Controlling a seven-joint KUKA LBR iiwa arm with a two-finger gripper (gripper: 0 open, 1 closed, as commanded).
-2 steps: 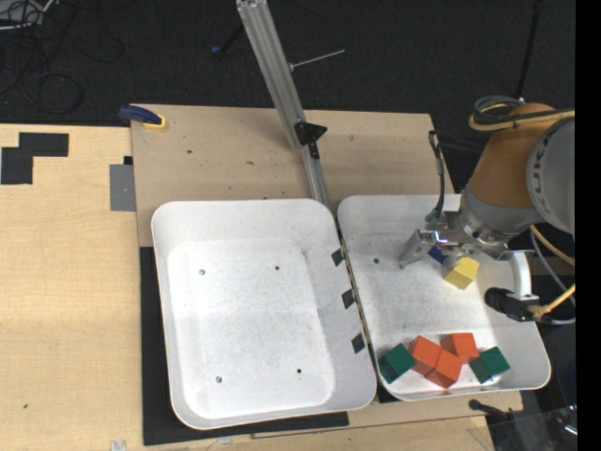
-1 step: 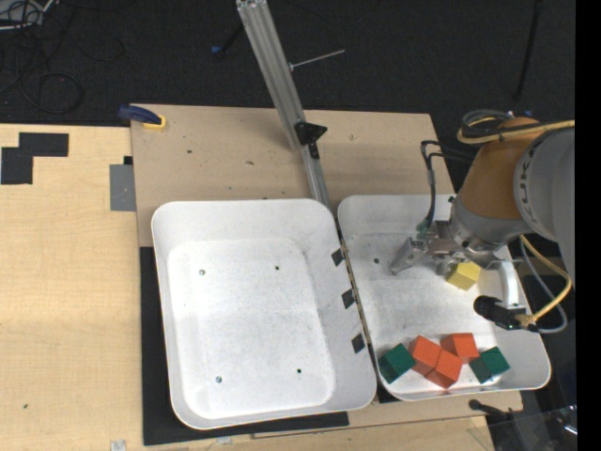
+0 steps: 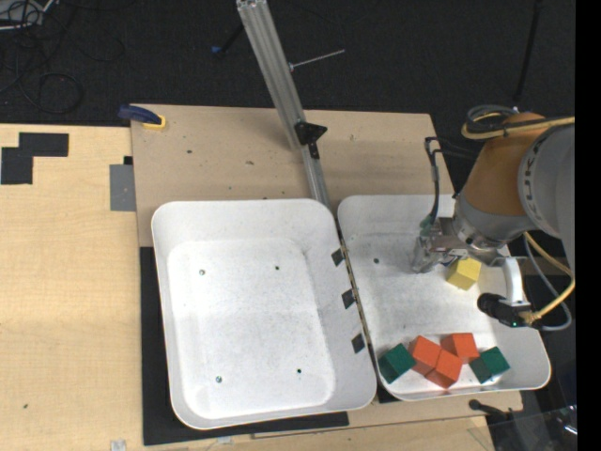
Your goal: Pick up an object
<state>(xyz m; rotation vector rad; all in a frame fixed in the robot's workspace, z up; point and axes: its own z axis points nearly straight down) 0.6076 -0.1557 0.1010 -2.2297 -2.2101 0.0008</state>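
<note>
- Two shallow white plastic bins sit side by side on the pale wooden bench (image 3: 235,153): the left bin (image 3: 178,228) and the right bin (image 3: 390,214), which holds every loose piece.
- Five small blocks crowd the right bin's near corner, probably because they slid or were dropped there: a dark green cube (image 3: 396,361), two orange-red cubes (image 3: 428,352) (image 3: 459,346) touching each other, a third orange-red one (image 3: 445,368) in front, and another dark green cube (image 3: 489,364) near the rim.
- One small yellow cube (image 3: 463,273) lies apart from that cluster, further back in the right bin, just beside the tool (image 3: 434,250); it looks the likeliest target.
- The yellow cube sits turned so a corner points toward the near rim; being roughly cubic, it has no clear long axis.
- The grey arm with its orange band (image 3: 493,172) reaches in from the right, the tool low over the bin floor, just left of the yellow cube.
- Nothing is visibly held, and whether the tool is wide or narrow I cannot tell.
</note>
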